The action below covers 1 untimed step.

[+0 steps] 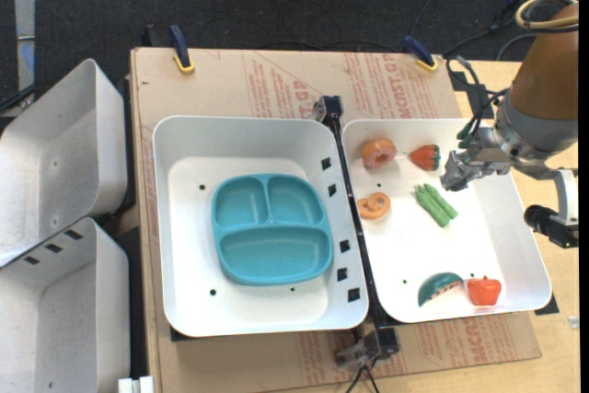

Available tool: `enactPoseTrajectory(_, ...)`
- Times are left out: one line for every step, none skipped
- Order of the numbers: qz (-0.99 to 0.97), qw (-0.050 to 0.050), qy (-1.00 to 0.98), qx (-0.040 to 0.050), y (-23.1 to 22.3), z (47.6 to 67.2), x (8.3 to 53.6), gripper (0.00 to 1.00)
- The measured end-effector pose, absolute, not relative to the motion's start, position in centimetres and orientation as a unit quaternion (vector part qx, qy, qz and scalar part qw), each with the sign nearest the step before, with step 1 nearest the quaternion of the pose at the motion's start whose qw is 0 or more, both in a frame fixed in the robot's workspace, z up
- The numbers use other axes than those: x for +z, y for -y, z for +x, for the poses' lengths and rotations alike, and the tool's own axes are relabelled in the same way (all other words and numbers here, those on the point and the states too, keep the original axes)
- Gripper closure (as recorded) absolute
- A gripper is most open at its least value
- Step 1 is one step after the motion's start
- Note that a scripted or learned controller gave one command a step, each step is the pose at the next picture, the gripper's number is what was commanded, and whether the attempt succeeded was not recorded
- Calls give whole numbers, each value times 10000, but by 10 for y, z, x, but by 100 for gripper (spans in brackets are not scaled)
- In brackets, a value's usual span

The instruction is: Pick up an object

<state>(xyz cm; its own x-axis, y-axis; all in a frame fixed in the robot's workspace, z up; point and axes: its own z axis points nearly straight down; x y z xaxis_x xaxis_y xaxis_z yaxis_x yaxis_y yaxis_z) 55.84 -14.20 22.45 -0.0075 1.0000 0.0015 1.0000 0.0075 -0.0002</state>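
Your claw [457, 175] hung over the right bin [515, 225], and nothing was in it.
You could not tell if it was open or shut. It was just beside the strawberry [424, 157] and a little above the green beans [435, 204]. A peach piece [377, 153] and an orange ring [374, 206] lay farther left. A watermelon slice [440, 287] touched a tomato [484, 291] near the front. The blue plate [272, 228] sat in the left bin [184, 152].
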Motion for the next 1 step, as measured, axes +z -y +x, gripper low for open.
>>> enactPoseTrajectory(-7044,4,7098,-5,99,564,225,100)
